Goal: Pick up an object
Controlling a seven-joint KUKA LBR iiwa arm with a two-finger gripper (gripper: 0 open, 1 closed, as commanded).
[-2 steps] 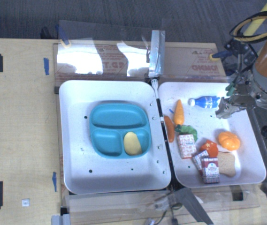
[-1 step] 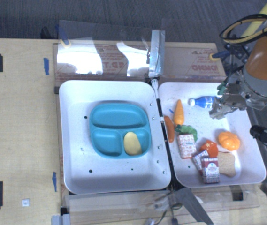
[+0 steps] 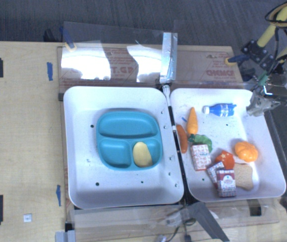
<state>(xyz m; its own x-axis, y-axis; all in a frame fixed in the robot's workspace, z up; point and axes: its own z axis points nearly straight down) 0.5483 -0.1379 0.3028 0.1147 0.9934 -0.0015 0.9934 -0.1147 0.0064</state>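
The small clear plastic bottle with a blue cap and label (image 3: 219,109) lies near the right bin's (image 3: 274,155) back edge, its long axis along that edge. Our gripper (image 3: 260,104) hovers just beside its capped end, at the bin's back right corner.

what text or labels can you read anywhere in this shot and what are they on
Nothing reads cleanly.
Cardboard sheet behind the bins: red printed lettering, too blurred to read.
Small red and white cartons in the right bin: printed faces, too small to read.
Blue and white bottle: label too blurred to read.
Blue divided tray: no text seen.
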